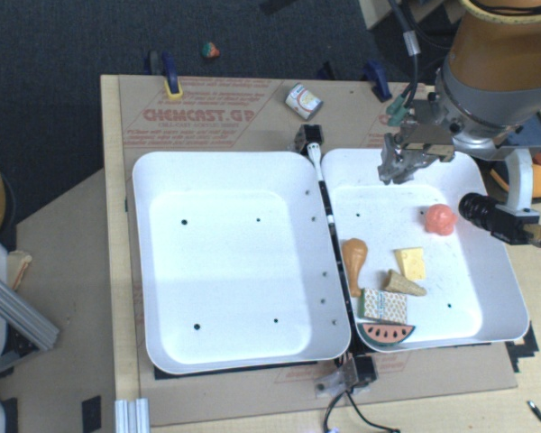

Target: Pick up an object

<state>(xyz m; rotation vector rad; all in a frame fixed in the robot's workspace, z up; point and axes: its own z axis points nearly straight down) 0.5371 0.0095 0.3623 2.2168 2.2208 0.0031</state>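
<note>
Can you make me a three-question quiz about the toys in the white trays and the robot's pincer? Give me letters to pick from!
1. Where is the round pink-red ball?
A. in the right white plastic bin
B. in the left white plastic bin
C. on the dark carpet

2. What colour is the small square block near the middle of the right bin?
A. blue
B. yellow
C. black

3. What is the robot's pincer doing?
A. hanging over the far edge of the right bin, apart from the toys
B. pressing on the watermelon slice toy
C. resting in the left bin

Answers:
1. A, the ball lies on the right bin's floor, towards its right side.
2. B, the block is plainly yellow.
3. A, the pincer sits above the bin's far rim with bare white floor between it and every toy.
</note>
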